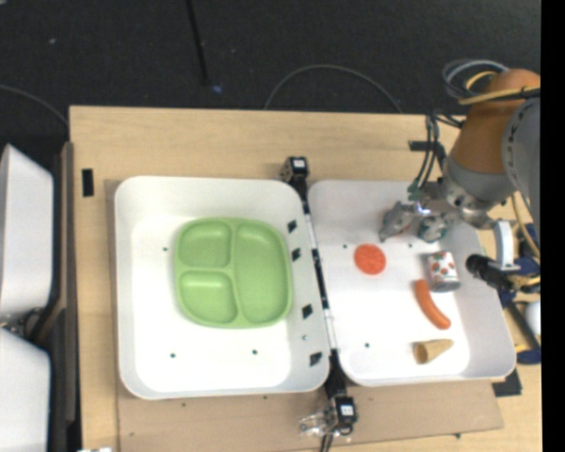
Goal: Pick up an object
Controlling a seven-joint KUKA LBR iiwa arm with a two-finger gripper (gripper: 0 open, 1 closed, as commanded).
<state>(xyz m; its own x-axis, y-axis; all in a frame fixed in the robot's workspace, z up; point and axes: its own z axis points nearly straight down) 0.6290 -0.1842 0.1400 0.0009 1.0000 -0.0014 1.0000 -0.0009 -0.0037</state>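
Nearest you, your left bin (pixel 141 347) holds a green divided plate (pixel 233 271). Your gripper (pixel 407 222) hovers far in the right bin (pixel 358 205), jaws slightly apart, gripping nothing. Just near it lie an orange sausage (pixel 431 305), red ball (pixel 370 260), cone (pixel 432 350), dice (pixel 442 269).

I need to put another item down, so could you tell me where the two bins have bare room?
Left bin: a bare margin around the green plate. Right bin: bare along its left wall, below the red ball. Crowded on the right: hand, dice, orange sausage, wedge.
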